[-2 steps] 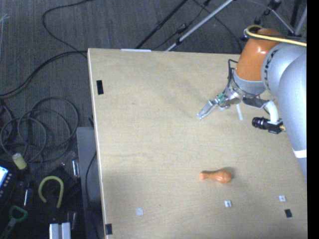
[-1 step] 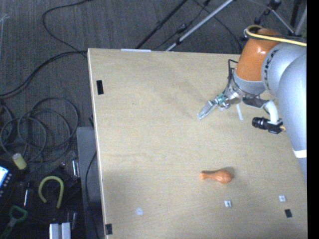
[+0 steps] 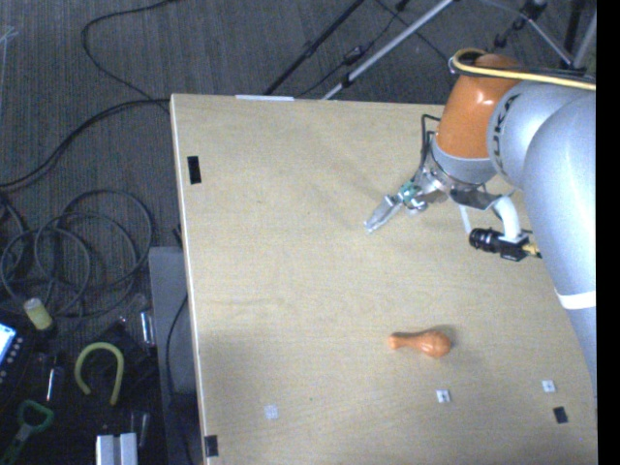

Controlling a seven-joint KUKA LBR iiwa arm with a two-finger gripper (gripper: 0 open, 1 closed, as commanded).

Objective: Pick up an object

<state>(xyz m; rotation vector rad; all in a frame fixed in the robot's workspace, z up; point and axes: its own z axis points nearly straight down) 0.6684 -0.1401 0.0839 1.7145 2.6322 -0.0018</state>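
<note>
My pincer point(image 3: 380, 219) hangs over the upper middle of the pale wooden bench point(image 3: 281, 289), its slim metallic tip pointing down and to the left. Nothing sits between its tips, but from this angle I cannot tell how far apart they stand. The small orange pear-shaped object with a narrow neck point(image 3: 422, 342) lies on its side lower on the bench, well apart from my pincer and nearer the front edge. I judge the task barely begun: no grasp is made. What remains is to reach that orange piece, close on it and lift it.
</note>
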